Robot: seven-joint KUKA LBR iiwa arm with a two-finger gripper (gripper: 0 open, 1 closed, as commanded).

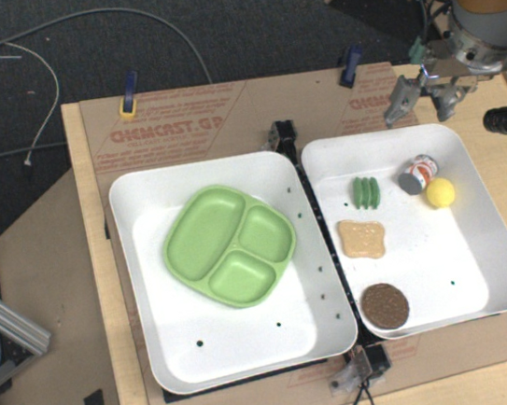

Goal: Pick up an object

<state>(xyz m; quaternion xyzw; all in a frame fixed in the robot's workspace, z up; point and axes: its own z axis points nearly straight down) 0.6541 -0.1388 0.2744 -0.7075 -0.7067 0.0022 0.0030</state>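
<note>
We see the grey arm's end effector (423,98) poised above the far rim of the right shallow white bin (499,236), its two fingers spread wide with nothing between them. Just below it lie a small red-and-white can (418,172) touching a round yellow ball (440,193).

This looks like a robotics lab. Two shallow white plastic bins (140,261) sit on a brown cardboard-covered worktop (220,107) held by blue spring clamps (129,93). Loose grey cables (52,57) trail over dark carpet (236,20).
</note>
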